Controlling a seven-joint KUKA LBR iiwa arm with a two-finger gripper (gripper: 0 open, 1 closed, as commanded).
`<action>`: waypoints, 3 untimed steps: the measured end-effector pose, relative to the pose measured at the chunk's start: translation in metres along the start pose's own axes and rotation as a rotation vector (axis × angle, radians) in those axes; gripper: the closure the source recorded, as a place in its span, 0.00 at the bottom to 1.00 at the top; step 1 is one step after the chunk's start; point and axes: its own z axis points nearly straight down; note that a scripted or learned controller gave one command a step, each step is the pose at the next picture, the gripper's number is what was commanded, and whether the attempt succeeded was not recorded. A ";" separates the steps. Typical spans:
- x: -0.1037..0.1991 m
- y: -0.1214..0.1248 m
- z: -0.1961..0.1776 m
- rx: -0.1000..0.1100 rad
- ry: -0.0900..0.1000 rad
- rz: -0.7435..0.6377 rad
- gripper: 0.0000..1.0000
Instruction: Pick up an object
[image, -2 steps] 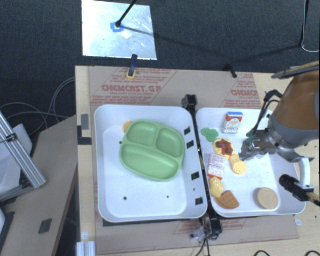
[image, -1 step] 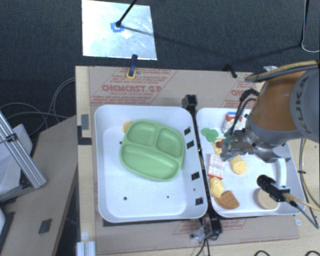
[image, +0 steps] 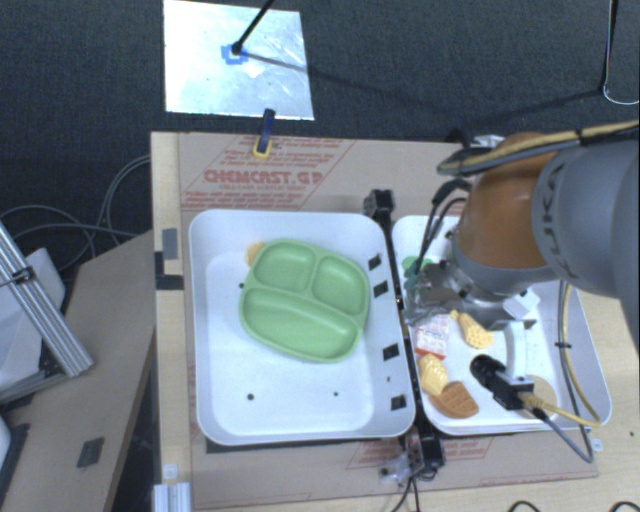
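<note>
Glossy green plastic plate (image: 305, 300), white plastic bins (image: 215, 390)

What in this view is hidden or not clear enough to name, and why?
Camera view: the gripper is mostly under the wrist of the arm; whether it holds anything cannot be told.
Yellow thing in the left bin: the green plate covers most of it.
Green thing in the right bin: the arm covers most of it.

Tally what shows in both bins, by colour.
Green: 2, divided plate and small green bit
Yellow: 3, yellow piece by the plate, upper yellow piece, lower yellow piece
Brown: 1, brown piece
Red and white: 1, packet
Total: 7 in view
</note>
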 end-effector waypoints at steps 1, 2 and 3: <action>0.054 0.000 -0.020 -0.001 0.000 0.000 1.00; 0.091 -0.003 -0.026 0.000 -0.001 0.002 1.00; 0.078 -0.013 -0.021 0.001 -0.003 0.010 1.00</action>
